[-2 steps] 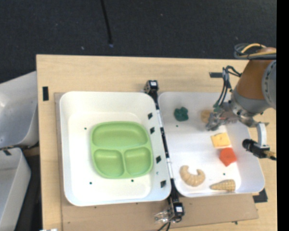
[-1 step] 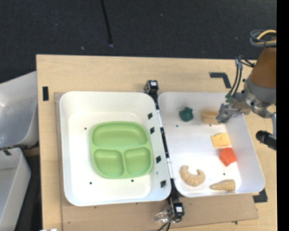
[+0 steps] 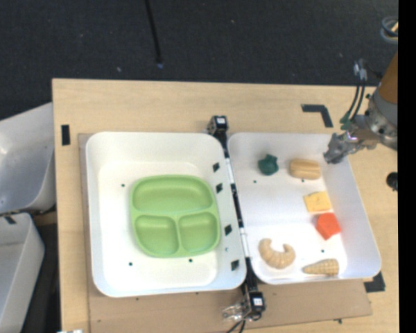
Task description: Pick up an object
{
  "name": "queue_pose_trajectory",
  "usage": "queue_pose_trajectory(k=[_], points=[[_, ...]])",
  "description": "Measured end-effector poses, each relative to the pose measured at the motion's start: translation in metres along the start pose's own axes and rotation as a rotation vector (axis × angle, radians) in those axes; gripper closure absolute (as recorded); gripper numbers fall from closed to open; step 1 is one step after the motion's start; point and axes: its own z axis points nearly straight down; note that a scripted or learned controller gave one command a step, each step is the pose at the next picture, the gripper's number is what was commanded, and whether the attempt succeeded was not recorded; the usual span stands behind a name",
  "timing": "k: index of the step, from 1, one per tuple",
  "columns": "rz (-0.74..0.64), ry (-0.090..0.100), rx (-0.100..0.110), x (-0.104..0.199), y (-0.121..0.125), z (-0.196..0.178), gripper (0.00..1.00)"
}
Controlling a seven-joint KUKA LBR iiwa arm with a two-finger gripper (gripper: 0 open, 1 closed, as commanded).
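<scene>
At the bench: two shallow white bins sit side by side, the left bin bearing a green divided tray, the right bin bearing the small loose items.

Gripper: the gripper hangs over the right bin's upper right corner, at its rim; from here I cannot tell how its claw is set, and nothing shows in its grasp.

Candidates: a tan bread roll lies nearest the claw, a dark green piece just to the roll's left; a yellow block and an orange block lie below, and a croissant and a tan cone near the front wall.

Progress: I'd judge the pick not yet made; every item rests on the bin floor.

Risk one: a descent from here would likely meet the bin wall, not an item.

Risk two: the rounded roll could squirt out of a closing claw.

Risk three: the two blocks lie close, so a grab at one may nudge the other.

Writing: none I can read; no brands or labels show.
</scene>
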Motion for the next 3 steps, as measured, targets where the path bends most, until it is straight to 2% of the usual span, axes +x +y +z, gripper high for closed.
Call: queue_pose_trajectory(k=[1, 2, 3], points=[[0.000, 0.000, 0.004, -0.001, 0.001, 0.002, 1.00], [-0.004, 0.004, 0.005, 0.057, -0.012, -0.006, 1.00], [-0.002, 0.003, 0.008, 0.102, -0.020, 0.003, 1.00]])
